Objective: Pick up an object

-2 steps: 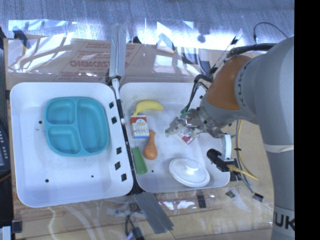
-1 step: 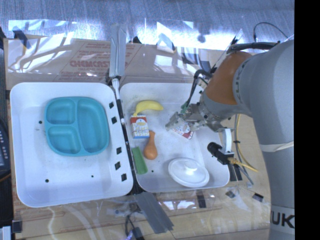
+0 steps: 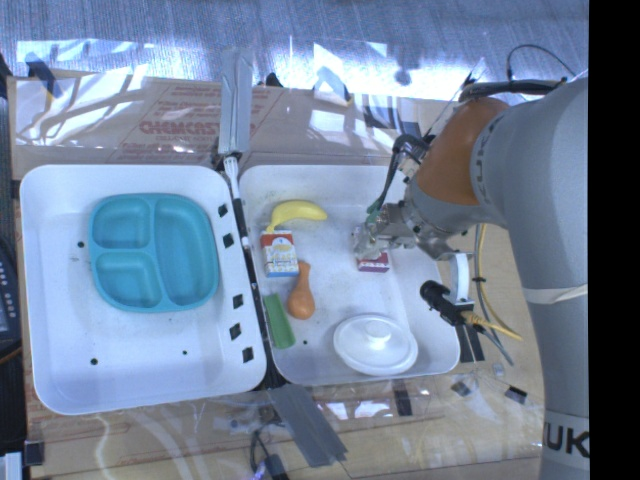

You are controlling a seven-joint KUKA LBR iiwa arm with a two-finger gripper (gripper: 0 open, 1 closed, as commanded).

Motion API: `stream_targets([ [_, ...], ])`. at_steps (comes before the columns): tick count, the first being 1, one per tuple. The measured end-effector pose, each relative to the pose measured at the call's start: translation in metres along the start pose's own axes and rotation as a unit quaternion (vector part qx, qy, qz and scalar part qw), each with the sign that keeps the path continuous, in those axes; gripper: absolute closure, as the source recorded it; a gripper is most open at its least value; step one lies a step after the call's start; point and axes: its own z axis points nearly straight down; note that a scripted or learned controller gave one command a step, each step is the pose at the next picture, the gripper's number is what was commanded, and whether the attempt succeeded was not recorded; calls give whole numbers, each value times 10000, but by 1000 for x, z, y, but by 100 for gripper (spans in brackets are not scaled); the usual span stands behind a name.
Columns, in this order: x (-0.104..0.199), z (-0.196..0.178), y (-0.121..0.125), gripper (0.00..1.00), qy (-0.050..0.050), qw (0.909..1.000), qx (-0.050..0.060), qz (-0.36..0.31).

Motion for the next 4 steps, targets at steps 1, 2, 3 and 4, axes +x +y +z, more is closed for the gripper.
stream_targets([
  [1,0,0,0,0,0,10000,2,0],
  [2,0,-9,0,100,4,10000,14,-18],
  [3,4,5,-57,100,39,9979,104,-642],
  [4,48,21,56,100,36,9967,87,-803],
])
